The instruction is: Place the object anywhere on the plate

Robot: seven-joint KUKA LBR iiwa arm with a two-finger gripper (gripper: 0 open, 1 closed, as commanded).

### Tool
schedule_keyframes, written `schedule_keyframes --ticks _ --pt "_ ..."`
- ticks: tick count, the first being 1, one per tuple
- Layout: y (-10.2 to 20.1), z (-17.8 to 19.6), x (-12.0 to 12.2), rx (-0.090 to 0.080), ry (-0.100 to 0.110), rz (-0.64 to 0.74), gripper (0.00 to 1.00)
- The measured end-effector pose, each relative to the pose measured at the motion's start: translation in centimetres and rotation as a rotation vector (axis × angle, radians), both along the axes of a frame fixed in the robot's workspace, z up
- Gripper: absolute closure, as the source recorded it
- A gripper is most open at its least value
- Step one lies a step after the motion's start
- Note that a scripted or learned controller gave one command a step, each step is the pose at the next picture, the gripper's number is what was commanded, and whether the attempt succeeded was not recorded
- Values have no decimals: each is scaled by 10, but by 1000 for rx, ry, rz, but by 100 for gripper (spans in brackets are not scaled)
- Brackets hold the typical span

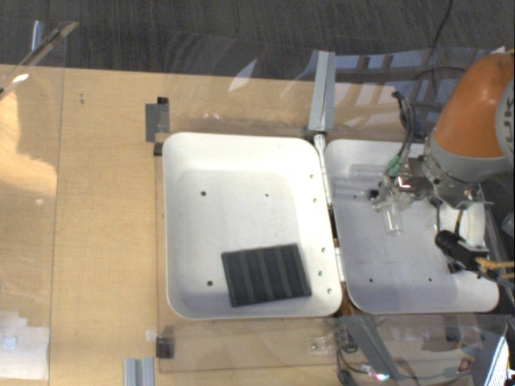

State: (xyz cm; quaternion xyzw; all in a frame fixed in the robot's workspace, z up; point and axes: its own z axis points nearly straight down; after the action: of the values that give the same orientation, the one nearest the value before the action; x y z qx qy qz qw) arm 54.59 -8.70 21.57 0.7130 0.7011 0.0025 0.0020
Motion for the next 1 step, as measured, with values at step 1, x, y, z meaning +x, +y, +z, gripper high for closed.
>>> schedule_keyframes --ticks 1 --pt "85 -32 79 1 5 -109 100"
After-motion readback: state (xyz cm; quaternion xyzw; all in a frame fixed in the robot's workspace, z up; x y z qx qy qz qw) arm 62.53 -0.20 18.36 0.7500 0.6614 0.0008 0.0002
